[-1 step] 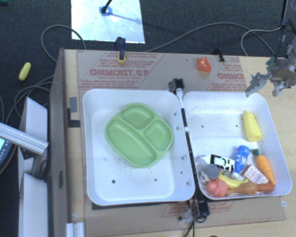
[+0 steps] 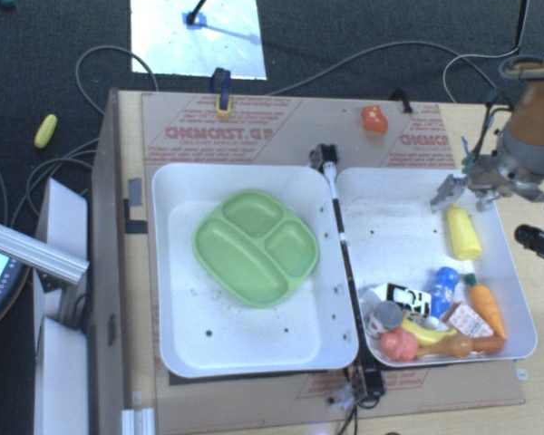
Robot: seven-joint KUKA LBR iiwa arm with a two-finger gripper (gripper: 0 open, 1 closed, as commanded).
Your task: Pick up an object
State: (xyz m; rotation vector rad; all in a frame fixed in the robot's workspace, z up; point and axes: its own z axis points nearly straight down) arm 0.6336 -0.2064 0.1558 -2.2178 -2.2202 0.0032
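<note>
My gripper hangs over the far right part of the right bin, its two fingers spread open with nothing between them. Just below it lies a yellow cylinder-shaped object. A heap sits in the bin's near right corner: an orange carrot, a blue bottle, a yellow banana, a pink-red lump, a grey round piece and a black-and-white packet.
The left bin holds a green divided plate. An orange die-like block lies on the cardboard behind the bins. A black clip sits at the divider's far end. Cables run around the bench.
</note>
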